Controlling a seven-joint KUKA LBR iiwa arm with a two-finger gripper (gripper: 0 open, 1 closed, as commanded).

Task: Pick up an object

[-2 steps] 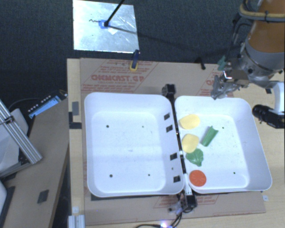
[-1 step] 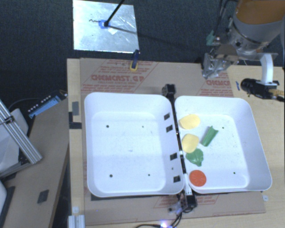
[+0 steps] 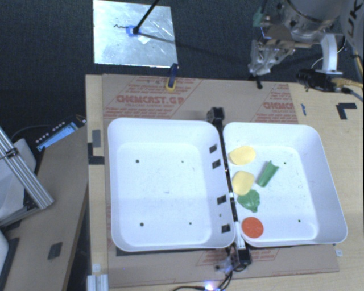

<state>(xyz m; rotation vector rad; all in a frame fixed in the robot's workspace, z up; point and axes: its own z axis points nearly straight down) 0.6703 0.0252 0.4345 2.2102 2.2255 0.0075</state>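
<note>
The end effector [image 3: 261, 67] hangs at the top right of the camera view, above the far edge of the surface [image 3: 148, 99] and well clear of both bins; its fingers point downward with nothing between them, and how wide they stand I cannot tell at this size. Behind it the grey arm [image 3: 310, 14] enters from the upper right corner. Below and toward the viewer lies the right bin [image 3: 318, 170], which holds all the loose objects, gathered along its left side near the divider. A yellow piece [image 3: 242, 154] sits farthest back, and a second yellow piece [image 3: 243, 182] lies just in front of it. A green stick-shaped piece [image 3: 266, 174] lies tilted just beside those two, to their right. A green leafy piece [image 3: 249, 199] touches the front edge of the second yellow piece, and an orange round piece [image 3: 252, 227] sits nearest the viewer, close to the bin's front wall. The left bin [image 3: 159, 187] stands side by side with the right one, their inner walls touching along a row of black clips [image 3: 218, 165].
</note>
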